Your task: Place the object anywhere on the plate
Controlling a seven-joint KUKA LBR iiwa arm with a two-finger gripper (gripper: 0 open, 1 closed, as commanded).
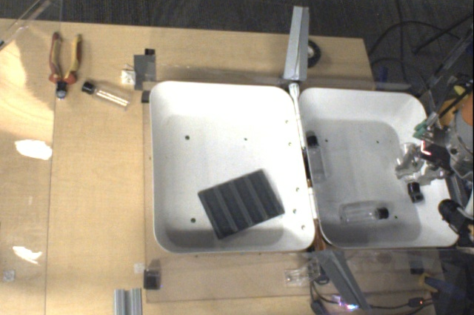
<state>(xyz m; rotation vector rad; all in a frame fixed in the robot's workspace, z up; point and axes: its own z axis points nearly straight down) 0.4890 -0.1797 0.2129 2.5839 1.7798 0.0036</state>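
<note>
A dark grey ribbed plate (241, 203) lies flat and slightly turned in the near part of the left bin (178, 113). In the right bin (355, 121), a clear tube with a black cap (364, 213) lies near the front wall. A second clear tube with a black end (314, 153) rests against that bin's left wall. My gripper (412, 167) hangs over the right bin's right side, well to the right of the plate and above and right of the front tube. A small dark piece (415, 192) shows just below it; I cannot tell what it is.
Red-handled pliers (64, 61) and a small clear vial (107, 93) lie on the wooden bench at far left. A grey metal post (298, 43) stands behind the seam between the bins. Cables (415, 39) crowd the right edge.
</note>
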